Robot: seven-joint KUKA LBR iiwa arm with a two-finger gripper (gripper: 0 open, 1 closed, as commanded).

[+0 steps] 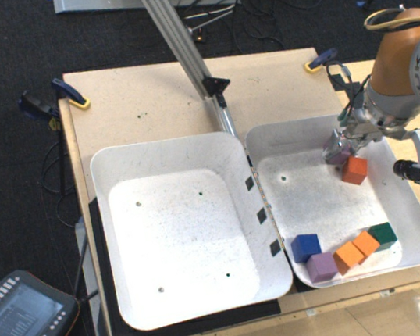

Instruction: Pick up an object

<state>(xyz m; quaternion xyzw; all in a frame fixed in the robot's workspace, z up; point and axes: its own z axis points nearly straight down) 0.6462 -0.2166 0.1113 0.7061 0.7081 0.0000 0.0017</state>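
Camera view: nearest the lens, at the lower right of the frame, a blue cube (305, 246), purple cube (323, 266), orange cube (350, 253) and green cube (382, 236) cluster along the front wall of the right bin (410, 207). Further up, an orange-red cube (354, 170) sits tilted just below the gripper (340, 152); whether it is pinched cannot be told. The left bin (119, 241) lies beyond. The blocks look light, rigid and flat-sided, best taken across opposite faces.
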